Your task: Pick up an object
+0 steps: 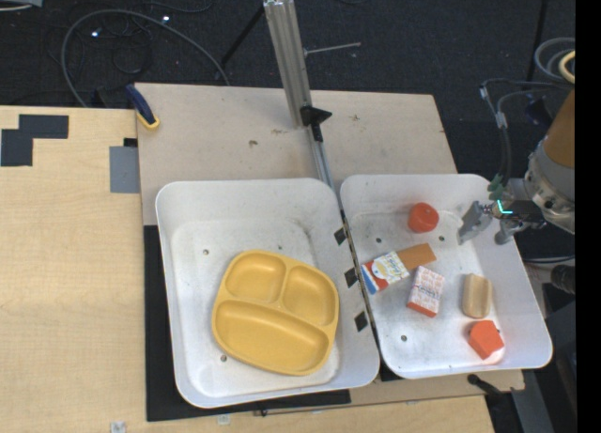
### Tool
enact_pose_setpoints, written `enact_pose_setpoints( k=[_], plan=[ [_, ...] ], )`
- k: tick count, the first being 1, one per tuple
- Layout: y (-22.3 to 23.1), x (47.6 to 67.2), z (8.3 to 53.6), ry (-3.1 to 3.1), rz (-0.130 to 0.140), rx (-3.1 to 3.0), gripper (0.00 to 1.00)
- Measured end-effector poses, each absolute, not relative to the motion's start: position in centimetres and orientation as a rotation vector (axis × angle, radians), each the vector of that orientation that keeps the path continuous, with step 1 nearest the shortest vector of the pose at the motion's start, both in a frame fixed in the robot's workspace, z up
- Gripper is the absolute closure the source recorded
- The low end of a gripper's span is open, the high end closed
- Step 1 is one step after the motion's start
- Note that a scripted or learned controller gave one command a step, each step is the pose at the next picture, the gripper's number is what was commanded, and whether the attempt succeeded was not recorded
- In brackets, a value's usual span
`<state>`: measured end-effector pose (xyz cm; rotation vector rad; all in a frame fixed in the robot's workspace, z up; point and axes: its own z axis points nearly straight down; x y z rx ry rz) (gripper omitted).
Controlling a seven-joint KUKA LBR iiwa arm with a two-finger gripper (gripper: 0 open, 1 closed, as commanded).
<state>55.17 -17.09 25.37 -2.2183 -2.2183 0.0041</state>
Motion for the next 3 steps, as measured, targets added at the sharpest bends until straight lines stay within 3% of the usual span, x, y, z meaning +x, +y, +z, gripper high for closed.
enact_pose_setpoints(
  k=[1, 3],
  plan=[
    [-17.1, 55.2, 25.5, -2.22, 0.002, -2.219, 0.0],
    [-17.9, 55.1, 16.5, -2.216, 0.006, -2.218, 0.0]
  ],
)
